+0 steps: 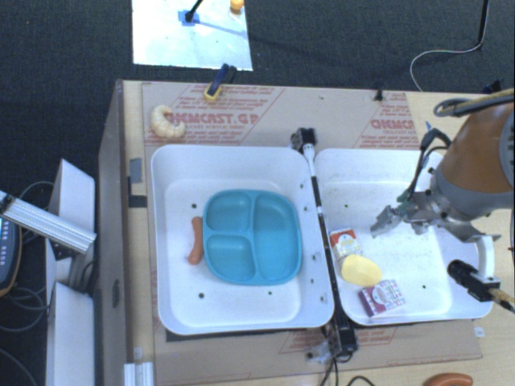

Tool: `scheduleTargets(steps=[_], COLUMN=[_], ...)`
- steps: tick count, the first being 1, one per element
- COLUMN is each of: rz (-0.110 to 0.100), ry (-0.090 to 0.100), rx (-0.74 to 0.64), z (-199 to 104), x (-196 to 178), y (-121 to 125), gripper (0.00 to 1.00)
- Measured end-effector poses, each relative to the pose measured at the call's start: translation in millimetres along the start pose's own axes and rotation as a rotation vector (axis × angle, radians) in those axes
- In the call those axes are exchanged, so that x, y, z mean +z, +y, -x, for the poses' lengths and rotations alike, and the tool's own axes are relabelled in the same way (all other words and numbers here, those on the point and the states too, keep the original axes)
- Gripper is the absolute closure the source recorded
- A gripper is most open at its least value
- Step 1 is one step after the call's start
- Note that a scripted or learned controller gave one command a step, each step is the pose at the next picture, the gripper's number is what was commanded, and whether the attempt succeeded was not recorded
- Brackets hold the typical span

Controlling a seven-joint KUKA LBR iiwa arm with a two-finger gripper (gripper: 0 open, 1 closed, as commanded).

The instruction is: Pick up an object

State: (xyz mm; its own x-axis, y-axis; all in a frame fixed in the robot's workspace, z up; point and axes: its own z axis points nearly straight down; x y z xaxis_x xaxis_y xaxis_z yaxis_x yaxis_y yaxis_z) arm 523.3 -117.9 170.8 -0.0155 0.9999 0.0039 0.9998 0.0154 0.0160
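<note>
Smooth plastic blue plate [252, 236] lies in a matt white bin [173, 296].

Open white floor of the right bin [402, 195] lies below and beside my gripper [386, 218]. Toward the divider, a small packet [344, 240], yellow lemon [360, 270] and red-white box [381, 298] crowd together, blocking that corner.

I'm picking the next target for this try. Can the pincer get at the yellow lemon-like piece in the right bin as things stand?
Probably yes. The pincer hangs over the right bin, with bare floor between it and the yellow piece. Nothing lies on top of the piece, though a small packet touches it.
</note>
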Motion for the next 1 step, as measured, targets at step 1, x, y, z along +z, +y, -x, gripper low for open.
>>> scheduleTargets(steps=[1], rz=[-0.016], ry=[-0.003], rx=[0.013], z=[-33.8], x=[45.8], y=[5.3], gripper=[0.00])
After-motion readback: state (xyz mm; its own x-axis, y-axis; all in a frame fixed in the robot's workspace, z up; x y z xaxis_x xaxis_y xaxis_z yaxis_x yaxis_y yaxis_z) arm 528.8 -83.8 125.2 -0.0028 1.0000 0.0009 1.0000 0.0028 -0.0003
